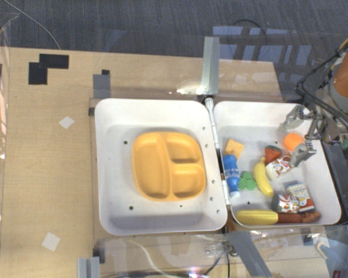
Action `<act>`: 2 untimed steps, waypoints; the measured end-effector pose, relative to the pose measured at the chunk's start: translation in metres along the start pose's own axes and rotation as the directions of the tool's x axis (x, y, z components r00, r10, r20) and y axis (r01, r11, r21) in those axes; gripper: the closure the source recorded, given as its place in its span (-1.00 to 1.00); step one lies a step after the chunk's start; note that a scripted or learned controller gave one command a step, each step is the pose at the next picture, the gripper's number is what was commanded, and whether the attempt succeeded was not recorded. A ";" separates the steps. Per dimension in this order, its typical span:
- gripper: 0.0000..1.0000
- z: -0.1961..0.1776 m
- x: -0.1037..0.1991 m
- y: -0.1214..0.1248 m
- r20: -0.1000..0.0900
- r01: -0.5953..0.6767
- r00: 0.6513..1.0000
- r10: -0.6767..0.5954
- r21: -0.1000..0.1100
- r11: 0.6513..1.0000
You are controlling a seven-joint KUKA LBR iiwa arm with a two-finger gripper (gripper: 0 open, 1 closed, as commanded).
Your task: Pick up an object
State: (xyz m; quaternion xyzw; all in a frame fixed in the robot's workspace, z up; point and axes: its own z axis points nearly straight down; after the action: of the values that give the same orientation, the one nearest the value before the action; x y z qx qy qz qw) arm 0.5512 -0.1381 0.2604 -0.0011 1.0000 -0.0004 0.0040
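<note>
1. My hand (300, 133) hangs over the upper right part of the right bin (252, 116), its two fingers spread apart with nothing between them. One fingertip sits high near the rim; the other (304, 153) is lower, just beside the orange ball (293, 140).

2. The likeliest thing to pick is that ball, which lies between my fingers' line and the small white carton (278, 168). It is round and smooth, so I judge it could squirt out sideways if the fingers close off-centre.

3. The clutter is the main hazard. The ball, the red strawberry-like toy (272, 153), the carton and the yellow banana (263, 178) lie touching or nearly so. A finger coming down could land on a neighbour instead of slipping beside the ball, and shove the heap.

4. The printed packet (293, 196) looks flat and glossy; pinching it from above would probably slide off.

5. Other pieces look like hard moulded plastic: a blue bottle (230, 172) against the divider, a green lump (247, 183) beside it, a wedge of yellow cheese (234, 148), a corn-like yellow piece (257, 216) and a brownish sausage (298, 217) along the near wall.

6. The left bin (107, 172) holds a yellow compartment tray (167, 165), smooth and rounded, well apart from my hand. Both bins rest on the pale wooden table (46, 172).
</note>
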 end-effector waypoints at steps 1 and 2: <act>-1.00 0.106 -0.002 -0.020 -0.006 -0.252 0.968 0.252 0.000 0.968; -1.00 0.173 -0.100 -0.008 0.004 -0.424 0.905 0.424 -0.001 0.905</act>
State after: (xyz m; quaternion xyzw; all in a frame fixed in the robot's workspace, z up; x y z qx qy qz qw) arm 0.6524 -0.1460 0.0886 0.2164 0.9763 0.0008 0.0061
